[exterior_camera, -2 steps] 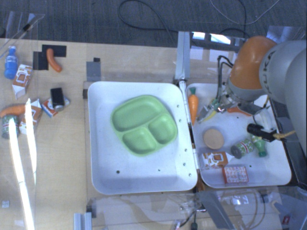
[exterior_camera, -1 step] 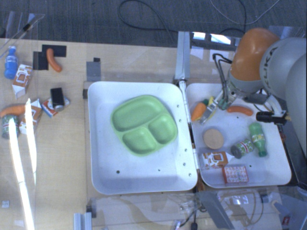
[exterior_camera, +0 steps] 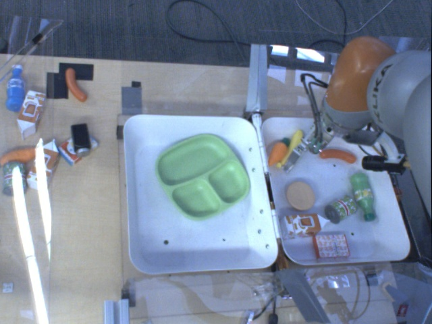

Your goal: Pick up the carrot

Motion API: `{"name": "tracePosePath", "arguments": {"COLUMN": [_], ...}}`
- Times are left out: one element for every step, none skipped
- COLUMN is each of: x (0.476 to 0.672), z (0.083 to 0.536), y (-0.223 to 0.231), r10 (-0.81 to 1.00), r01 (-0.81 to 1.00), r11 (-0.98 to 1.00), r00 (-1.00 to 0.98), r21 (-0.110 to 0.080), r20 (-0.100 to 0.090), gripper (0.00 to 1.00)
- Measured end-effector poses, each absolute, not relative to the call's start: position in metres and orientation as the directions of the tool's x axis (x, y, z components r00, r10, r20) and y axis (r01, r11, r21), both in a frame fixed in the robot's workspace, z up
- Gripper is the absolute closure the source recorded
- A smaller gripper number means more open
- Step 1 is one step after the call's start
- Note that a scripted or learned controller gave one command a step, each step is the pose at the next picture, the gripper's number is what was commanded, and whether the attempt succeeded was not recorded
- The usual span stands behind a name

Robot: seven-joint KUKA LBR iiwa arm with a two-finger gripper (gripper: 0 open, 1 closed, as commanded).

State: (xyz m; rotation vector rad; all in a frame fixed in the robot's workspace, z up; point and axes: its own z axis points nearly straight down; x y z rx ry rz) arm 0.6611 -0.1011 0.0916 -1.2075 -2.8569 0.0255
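The carrot point(exterior_camera: 277, 154) lies near the top-left corner of the right bin point(exterior_camera: 398, 238), beside a yellow banana point(exterior_camera: 293, 145). The gripper point(exterior_camera: 314, 144) hangs just right of them, low over the bin; I cannot tell how it is set. A green plate point(exterior_camera: 202, 175) sits in the left bin point(exterior_camera: 145, 241).

A green divided plate point(exterior_camera: 202, 175) is set in the left bin point(exterior_camera: 145, 248). A round cookie point(exterior_camera: 300, 196), a green bottle point(exterior_camera: 363, 196) and a can point(exterior_camera: 341, 208) are seen in the right bin point(exterior_camera: 391, 245).
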Motion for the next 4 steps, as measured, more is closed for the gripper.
{"name": "tracePosePath", "arguments": {"x": [0.638,0.637,0.613,0.573], "z": [0.196,0.196,0.093,0.089], "y": [-0.046,-0.046,-0.098,-0.118], "r10": [0.824,0.824,0.739,0.803], "r01": [0.824,0.824,0.739,0.803], "r11": [0.567,0.566,0.674,0.596], "r00": [-0.567,-0.566,-0.674,-0.596], "r21": [0.006,0.005,0.005,0.013], "r20": [-0.004,-0.003,-0.004,-0.009], "gripper": [1.00,0.00,0.00,0.00]}}
